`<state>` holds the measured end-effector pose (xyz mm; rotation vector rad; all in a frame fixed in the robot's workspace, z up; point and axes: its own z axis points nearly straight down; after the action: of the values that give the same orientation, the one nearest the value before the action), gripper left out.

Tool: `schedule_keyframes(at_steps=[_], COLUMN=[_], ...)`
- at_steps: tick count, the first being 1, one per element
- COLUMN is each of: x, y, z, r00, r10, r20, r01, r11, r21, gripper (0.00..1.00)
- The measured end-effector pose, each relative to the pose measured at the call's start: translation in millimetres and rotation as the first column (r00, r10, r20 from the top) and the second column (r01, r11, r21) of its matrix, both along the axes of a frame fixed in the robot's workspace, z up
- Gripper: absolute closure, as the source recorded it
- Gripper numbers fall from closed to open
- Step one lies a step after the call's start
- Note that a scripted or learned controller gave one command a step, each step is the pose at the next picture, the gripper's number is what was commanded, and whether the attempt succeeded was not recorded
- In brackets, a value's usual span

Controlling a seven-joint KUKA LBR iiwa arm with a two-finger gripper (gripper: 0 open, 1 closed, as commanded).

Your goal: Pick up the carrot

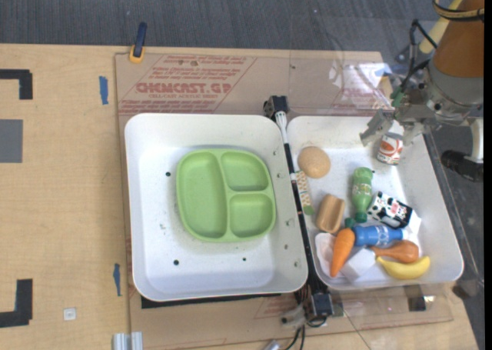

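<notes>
**Carrot at the near edge of the right bin, gripper at the far corner**

Two white bins are seen side by side. A green divided plate (226,195) is held in the left bin (146,210). In the right bin (442,210), the carrot (341,250) is laid near the front, just beside a blue bottle (378,235), a banana (403,267), a bread piece (330,212) and a green bottle (362,189). The gripper (393,127) is positioned over the far right corner, above a small can (390,148), well apart from the carrot.

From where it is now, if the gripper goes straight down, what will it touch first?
Probably the small red and white can, which sits right under the gripper in the right bin. Depth is unclear from this angle. The carrot lies nearer the front.
</notes>
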<state>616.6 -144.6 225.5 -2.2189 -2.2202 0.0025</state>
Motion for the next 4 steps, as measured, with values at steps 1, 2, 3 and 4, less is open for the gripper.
schedule_keyframes(at_steps=[1, 2, 3, 4], x=[-46.7, -95.7, -131.5, -127.0], y=[43.3, 44.9, 39.9, 38.0], z=[-128.5, -135.9, -135.9, -123.6], r00=[0.995, 0.873, 0.790, 0.792], r10=[0.103, 0.487, 0.613, 0.609], r20=[0.013, 0.016, 0.016, 0.027], r01=[-0.103, -0.487, -0.613, -0.609], r11=[0.995, 0.873, 0.790, 0.793], r21=[-0.004, -0.010, -0.013, -0.029], gripper=[0.00, 0.00, 0.00, 1.00])
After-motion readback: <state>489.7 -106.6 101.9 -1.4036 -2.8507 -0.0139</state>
